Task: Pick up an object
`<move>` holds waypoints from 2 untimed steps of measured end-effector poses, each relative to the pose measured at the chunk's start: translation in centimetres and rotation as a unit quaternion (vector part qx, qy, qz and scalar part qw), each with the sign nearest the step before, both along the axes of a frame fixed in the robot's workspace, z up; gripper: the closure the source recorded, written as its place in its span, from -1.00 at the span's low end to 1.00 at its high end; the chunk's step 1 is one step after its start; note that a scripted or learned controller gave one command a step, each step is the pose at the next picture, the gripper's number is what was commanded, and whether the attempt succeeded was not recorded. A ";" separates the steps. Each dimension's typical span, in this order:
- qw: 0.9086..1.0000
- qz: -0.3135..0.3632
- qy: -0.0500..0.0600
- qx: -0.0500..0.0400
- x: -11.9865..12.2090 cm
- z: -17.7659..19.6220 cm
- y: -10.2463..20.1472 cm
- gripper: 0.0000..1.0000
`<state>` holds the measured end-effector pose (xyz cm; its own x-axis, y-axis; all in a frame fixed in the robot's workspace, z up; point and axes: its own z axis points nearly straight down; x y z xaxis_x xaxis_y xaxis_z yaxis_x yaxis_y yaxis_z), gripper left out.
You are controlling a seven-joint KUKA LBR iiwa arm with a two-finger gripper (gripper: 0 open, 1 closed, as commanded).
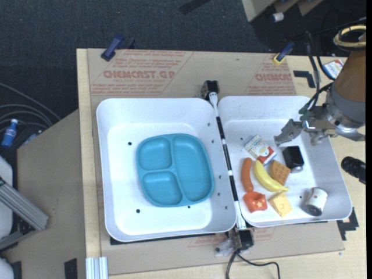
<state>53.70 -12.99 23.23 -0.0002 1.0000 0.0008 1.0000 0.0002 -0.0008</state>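
Gripper [289,133] hangs at the upper right of the right bin [331,182], nothing visibly between its fingers, their gap too unclear to call; nearest pick is the black block [292,157], just below it toward the frame's bottom; banana [269,177] lies farther down-left.

blue divided plate [174,170] | in left bin [110,156] | blue clamp [111,47]

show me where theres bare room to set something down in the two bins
Left bin: bare floor all around the blue plate, widest toward the far wall. Right bin: bare along the far wall. Its near half is crowded: banana, sausage, cheese, black block.
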 end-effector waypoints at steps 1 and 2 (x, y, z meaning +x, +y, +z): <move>1.000 0.000 0.000 0.000 1.7 -14.6 2.0 -1.00; 1.000 -0.001 -0.001 0.000 1.8 -13.5 2.0 1.00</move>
